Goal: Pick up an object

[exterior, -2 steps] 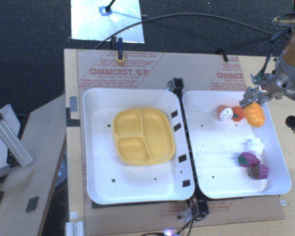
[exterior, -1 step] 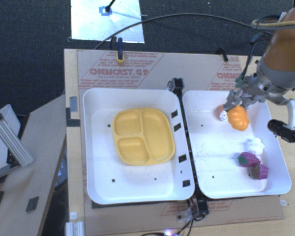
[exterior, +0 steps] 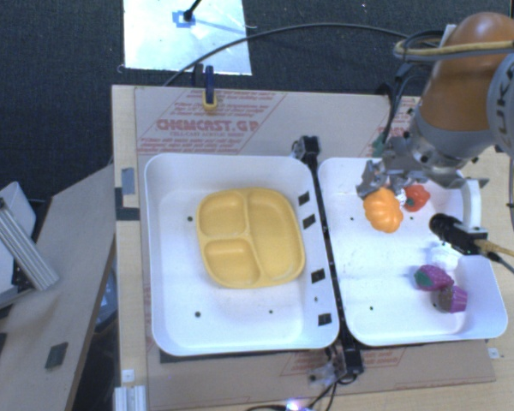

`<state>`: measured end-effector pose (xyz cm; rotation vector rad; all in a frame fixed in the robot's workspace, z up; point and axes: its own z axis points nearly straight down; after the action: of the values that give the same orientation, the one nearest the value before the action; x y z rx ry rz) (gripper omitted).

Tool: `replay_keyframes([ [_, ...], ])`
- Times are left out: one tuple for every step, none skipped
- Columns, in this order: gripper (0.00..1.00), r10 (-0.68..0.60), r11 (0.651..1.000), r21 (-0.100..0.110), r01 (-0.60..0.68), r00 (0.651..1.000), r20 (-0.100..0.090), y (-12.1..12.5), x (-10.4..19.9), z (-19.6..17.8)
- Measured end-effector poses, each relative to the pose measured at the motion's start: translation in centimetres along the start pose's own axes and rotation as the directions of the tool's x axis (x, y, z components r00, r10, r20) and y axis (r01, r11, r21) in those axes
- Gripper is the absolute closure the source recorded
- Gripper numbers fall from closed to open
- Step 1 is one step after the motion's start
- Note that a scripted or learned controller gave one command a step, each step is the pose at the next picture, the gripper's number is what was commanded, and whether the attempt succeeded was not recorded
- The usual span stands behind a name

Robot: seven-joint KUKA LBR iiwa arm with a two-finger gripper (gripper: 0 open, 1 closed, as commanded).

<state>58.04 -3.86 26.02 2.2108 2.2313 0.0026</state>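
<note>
My gripper (exterior: 387,181) hangs over the back part of the right bin (exterior: 360,315), under the arm's orange wrist band. An orange, pumpkin-like toy (exterior: 383,211) sits right below it in the picture, touching or nearly touching the gripper's lower end. A small red-orange toy (exterior: 417,197) lies just to the right of the orange one. Near the bin's front right corner lie a magenta and green toy (exterior: 432,276) and a purple-brown one (exterior: 452,299), close together.
The left bin (exterior: 176,315) holds a yellow divided plate (exterior: 248,236). A black strip with clips (exterior: 319,229) joins the two bins. Cables and a black fitting (exterior: 450,229) trail from the arm over the right bin's right side.
</note>
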Motion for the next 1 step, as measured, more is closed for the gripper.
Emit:
replay_keyframes([
  [1.0, 0.001, 1.0, 0.001, -0.001, 1.0, 0.0, -1.66, 4.98, 0.1],
])
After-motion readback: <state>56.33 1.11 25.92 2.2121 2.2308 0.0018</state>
